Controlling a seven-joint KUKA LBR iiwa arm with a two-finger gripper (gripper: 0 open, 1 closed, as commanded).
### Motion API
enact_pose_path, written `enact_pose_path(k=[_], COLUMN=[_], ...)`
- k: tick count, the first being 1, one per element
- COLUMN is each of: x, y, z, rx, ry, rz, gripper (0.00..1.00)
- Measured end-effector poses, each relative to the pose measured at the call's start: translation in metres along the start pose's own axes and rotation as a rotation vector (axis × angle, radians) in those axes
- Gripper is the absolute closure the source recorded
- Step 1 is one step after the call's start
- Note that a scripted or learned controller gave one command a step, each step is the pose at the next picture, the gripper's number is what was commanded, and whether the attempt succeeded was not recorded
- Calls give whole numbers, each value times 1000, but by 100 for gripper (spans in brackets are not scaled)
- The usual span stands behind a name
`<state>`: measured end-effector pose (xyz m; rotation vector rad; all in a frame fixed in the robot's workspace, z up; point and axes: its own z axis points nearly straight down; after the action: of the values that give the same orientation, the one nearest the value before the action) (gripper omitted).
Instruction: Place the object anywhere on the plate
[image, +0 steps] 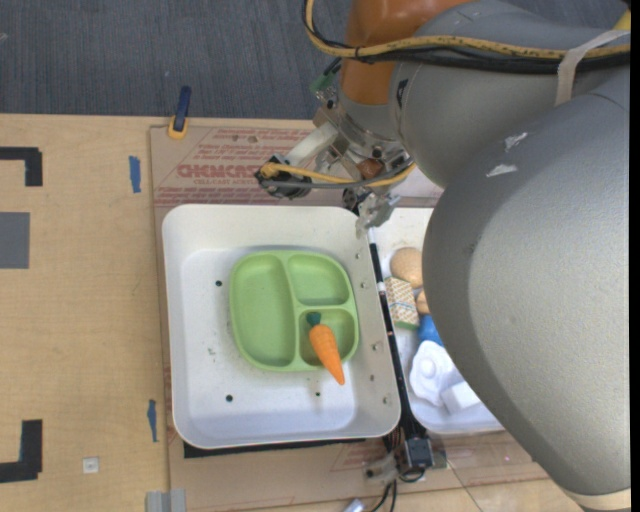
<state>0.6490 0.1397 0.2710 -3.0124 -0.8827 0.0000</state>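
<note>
Claw (368, 212) sits at the far rim of the left bin, right by the divide between the two bins; only a small metallic tip shows below the wrist hardware, and whether it is spread or pressed together cannot be told. Nothing visible in its grasp. Above it, the wrist cluster with a yellow cable (290, 176) looping out to the left, then the orange band (385, 40) and the big grey arm (530, 250) covering most of the right bin.

Left bin (190, 300): white, shallow, holds a green plate (262, 310) with three compartments — one long on the left, two smaller on the right. Toy carrot (326, 348), orange with a dark green top, lies in the near-right compartment, its pointed end crossing the plate's near rim and reaching toward the bin floor. Well apart from the claw.

Right bin (470, 425): mostly hidden. Visible by the divider — a tan rounded object (406, 264), a patterned packet (403, 303), a white and blue item (433, 370).

Bench of brown cardboard (80, 300) with blue tape marks; a blue clamp (181, 110) at the far edge
</note>
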Motion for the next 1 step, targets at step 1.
enact_pose_path(k=[1], x=[0], y=[0], z=[0], rx=[0], ry=[0], rz=[0], gripper=[0])
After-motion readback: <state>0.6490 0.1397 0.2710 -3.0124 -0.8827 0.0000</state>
